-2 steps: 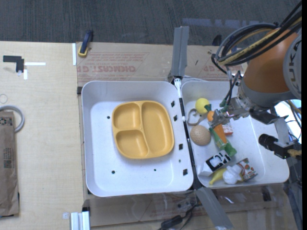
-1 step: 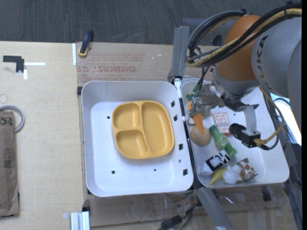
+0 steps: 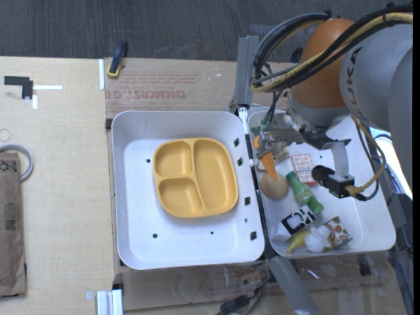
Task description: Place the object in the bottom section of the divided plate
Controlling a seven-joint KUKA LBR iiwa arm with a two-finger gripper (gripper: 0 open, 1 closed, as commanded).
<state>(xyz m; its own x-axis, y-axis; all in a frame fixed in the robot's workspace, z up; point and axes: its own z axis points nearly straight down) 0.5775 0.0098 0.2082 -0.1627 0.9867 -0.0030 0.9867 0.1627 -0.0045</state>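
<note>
The gripper [image 3: 268,143] hangs low over the near-left corner of the right bin [image 3: 374,238], hard against the wall it shares with the left bin [image 3: 131,241]. The wrist and its cables cover the tip, so I cannot tell whether it is wide, narrow, or closed on anything.

Just below the tool lies a carrot [image 3: 269,166], orange and pointing away from it, and beyond that a brown potato [image 3: 274,187]. Further out from the tool, toward the front of the bin, sit a green bottle [image 3: 305,194], a small red-and-white packet [image 3: 302,162], a black-and-white block [image 3: 296,220] and a banana [image 3: 296,241] beside a crumpled wrapper [image 3: 331,233]. The carrot is probably the object meant, being nearest the tool, though that is a guess.

The yellow divided plate [image 3: 195,176] rests in the left bin, well to the tool's left and apart from it, with nothing in its sections. Its bottom section [image 3: 180,197] is the small one nearest the front edge.

To do this step well, the tool should come down squarely across the carrot's thick end, clear of the bin wall, and lift high enough to pass over both rims before crossing. The release wants to be low over the section, so the piece does not roll across a divider.
</note>
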